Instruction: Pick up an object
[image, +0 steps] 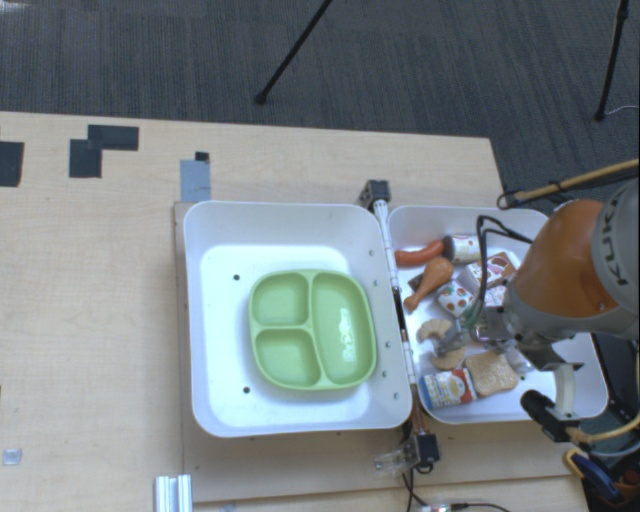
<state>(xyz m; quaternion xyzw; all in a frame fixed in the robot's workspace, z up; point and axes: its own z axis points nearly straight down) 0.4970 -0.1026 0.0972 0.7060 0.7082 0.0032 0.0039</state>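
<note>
Worktop (90, 330): pale wood, bearing two shallow white bins side by side.

Left bin (215, 300): holds one green divided plate (312, 330) with three compartments, lying flat at the bin's middle.

Right bin (590, 385): holds a cluster of toy food items.
- Orange carrot-like piece (420, 253), long axis roughly left-right, slightly tilted, thin end toward the divider between the bins; at the bin's far left.
- Brown drumstick-shaped piece (428, 281), long axis diagonal, narrow end pointing down-left toward the divider; just below the carrot-like piece.
- Small printed carton (456, 296), beside the drumstick-shaped piece.
- Tan bread-like slice (492, 374), near the bin's front edge.
- Labelled can (447, 388), lying on its side, long axis roughly left-right, touching the slice's left side.

Arm (565, 275): grey with orange band, reaching in from the right over the right bin.

Claw (478, 330): low among the items, between the carton and the bread-like slice; the drumstick-shaped piece lies up-left of it, the can below-left. Whether it is released or clenched cannot be told; its tips are obscured by clutter.
</note>
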